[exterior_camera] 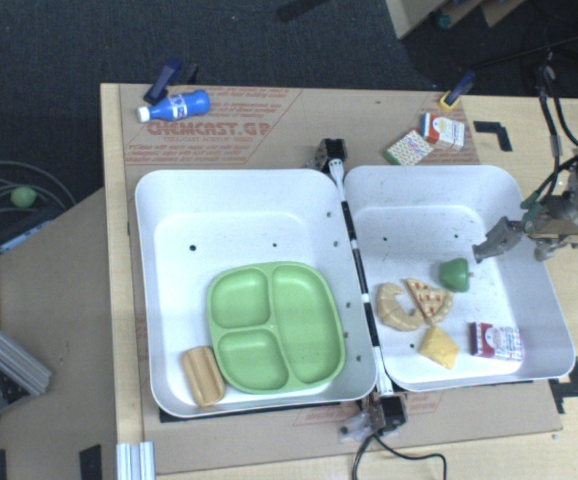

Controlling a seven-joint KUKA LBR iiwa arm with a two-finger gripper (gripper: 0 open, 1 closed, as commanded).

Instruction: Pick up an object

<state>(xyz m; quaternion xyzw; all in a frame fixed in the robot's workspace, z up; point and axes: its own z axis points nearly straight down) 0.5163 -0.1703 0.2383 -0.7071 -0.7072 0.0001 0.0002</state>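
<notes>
Right now you're at the approach step: the gripper (489, 248) hangs over the right bin (409, 183), just beside the green object (455, 274) (whether it is open or shut, I cannot tell), and nothing shows in its grasp. Next, your move calls for centring over that 1 piece and descending.

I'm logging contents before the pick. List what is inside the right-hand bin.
The right bin holds a green pepper, a bagel-like ring, a pizza slice, a yellow cheese wedge and a red-and-white packet. The gripper reaches over its right side, hiding that wall.
</notes>
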